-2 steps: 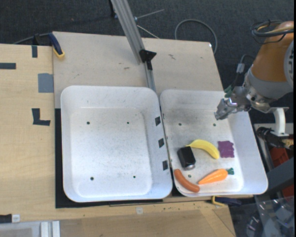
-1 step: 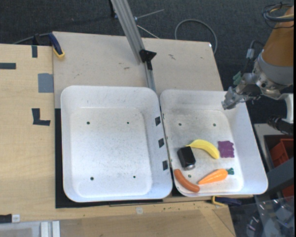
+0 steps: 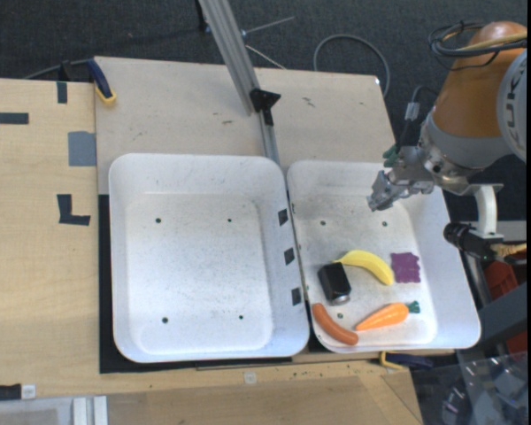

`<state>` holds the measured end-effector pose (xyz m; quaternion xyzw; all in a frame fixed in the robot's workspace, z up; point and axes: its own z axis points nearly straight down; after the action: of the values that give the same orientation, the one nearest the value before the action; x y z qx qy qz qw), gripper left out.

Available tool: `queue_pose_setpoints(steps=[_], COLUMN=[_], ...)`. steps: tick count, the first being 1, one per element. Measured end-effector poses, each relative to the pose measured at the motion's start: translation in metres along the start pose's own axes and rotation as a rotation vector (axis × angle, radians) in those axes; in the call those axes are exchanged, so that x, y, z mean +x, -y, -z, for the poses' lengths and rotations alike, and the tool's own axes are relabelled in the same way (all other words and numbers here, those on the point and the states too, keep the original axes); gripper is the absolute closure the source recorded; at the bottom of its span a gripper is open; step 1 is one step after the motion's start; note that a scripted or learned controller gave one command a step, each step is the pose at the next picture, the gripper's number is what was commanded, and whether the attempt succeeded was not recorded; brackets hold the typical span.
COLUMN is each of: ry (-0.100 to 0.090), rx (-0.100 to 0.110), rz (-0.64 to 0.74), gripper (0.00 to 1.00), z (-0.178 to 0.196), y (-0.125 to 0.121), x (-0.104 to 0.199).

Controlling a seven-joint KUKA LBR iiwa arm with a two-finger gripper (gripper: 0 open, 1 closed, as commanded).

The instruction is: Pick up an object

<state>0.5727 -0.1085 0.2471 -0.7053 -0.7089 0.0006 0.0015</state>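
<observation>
The right bin holds a yellow banana, a small purple piece, a black block, an orange carrot and a red-orange sausage, all in its near half. My gripper hangs over the far right part of this bin, above and behind the banana, with nothing seen between its fingers. Its jaws are too small and dark to read.
The left bin lies beside the right one. A slanted metal pole rises from behind the bins. Cables and a yellow-blue clamp lie on the board at the back.
</observation>
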Motion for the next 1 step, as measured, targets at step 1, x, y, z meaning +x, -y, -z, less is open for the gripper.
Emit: queue_pose_setpoints(steps=[1], ry=[0.0], rx=[0.0], rz=[0.0], gripper=[1.0], z=[0.0027], y=[0.015], x=[0.0436])
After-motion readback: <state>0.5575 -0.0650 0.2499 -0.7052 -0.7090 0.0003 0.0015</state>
